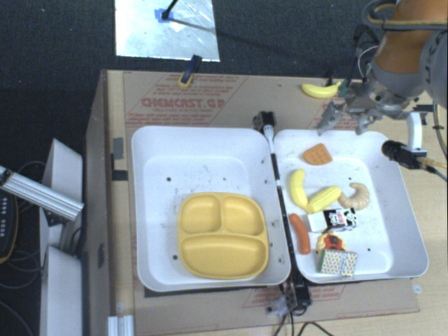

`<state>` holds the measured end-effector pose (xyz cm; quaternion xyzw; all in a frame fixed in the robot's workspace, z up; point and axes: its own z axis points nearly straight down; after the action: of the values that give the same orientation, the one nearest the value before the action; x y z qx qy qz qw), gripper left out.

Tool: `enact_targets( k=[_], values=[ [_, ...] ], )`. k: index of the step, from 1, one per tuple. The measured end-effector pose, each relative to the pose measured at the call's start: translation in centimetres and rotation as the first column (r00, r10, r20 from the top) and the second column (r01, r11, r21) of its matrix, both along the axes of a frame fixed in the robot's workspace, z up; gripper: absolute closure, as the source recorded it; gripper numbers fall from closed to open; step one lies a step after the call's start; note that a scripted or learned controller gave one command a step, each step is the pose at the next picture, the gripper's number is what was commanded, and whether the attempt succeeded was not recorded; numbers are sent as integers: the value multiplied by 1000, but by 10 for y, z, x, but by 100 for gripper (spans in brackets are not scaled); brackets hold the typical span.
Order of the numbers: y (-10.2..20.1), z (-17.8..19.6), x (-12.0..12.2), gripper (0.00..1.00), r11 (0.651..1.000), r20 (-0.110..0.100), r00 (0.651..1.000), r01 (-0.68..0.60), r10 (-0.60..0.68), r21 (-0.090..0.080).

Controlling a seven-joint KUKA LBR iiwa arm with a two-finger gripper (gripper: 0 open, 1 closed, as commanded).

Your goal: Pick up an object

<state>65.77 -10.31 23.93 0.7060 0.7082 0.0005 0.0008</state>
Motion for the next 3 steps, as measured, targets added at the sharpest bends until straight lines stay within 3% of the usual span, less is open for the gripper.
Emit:
enact_targets(
  k=[1,2,3],
  values=[
    [6,-111,-20,0,1000,-5,1000,2,-2,1],
    [20,-155,-58,0,1000,-2,1000,2,-2,1],
    [19,-155,-92,0,1000,-1,1000,2,-2,1]
  ],
)
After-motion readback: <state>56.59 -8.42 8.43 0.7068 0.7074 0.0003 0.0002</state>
